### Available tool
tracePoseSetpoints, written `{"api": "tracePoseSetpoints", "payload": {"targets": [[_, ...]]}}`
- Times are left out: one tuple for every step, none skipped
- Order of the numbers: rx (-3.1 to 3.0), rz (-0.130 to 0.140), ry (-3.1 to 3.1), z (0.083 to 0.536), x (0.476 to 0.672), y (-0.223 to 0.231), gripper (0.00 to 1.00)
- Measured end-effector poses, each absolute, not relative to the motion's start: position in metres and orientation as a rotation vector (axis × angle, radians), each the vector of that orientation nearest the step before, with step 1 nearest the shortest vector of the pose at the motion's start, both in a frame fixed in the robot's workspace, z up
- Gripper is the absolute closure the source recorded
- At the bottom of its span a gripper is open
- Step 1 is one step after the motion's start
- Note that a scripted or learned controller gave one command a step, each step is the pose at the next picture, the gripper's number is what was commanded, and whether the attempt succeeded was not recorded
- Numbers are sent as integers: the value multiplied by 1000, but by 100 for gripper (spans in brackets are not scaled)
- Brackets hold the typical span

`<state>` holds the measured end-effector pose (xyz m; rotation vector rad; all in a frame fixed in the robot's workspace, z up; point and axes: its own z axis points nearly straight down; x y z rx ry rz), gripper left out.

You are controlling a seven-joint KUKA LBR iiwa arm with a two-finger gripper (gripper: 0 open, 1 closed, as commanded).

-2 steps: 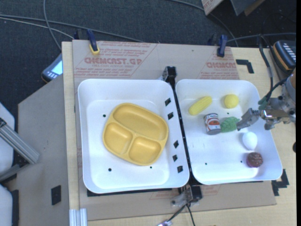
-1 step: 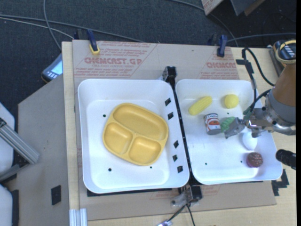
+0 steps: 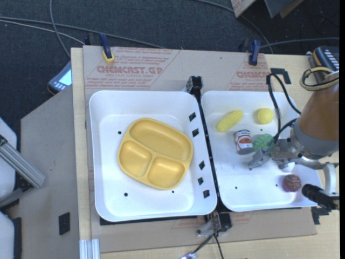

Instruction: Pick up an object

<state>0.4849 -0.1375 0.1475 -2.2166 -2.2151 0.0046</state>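
Note:
In the right bin [image 3: 253,198] lie a yellow corn cob [image 3: 229,120], a yellow lemon [image 3: 264,115], a small red-and-white can [image 3: 243,141], a green leafy piece [image 3: 263,142] and a dark red ball [image 3: 291,183]. My gripper [image 3: 268,161] hangs low over the bin's right half, just below the green piece and right of the can. Its grey fingers [image 3: 255,161] are spread with only white bin floor between them. The dark red ball lies a little to its lower right.
The left bin [image 3: 102,144] holds a yellow divided plate [image 3: 155,153]. A black divider with clips [image 3: 200,144] runs between the bins. Black cables [image 3: 280,99] trail over the right bin's far corner. The arm's orange band [image 3: 323,112] covers the right rim.

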Motion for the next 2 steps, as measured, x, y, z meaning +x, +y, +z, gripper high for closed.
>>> {"api": "tracePoseSetpoints", "payload": {"targets": [[-2216,2,-2217,98,492,-130,0],[-2222,-2,-2219,112,493,-131,100]]}}
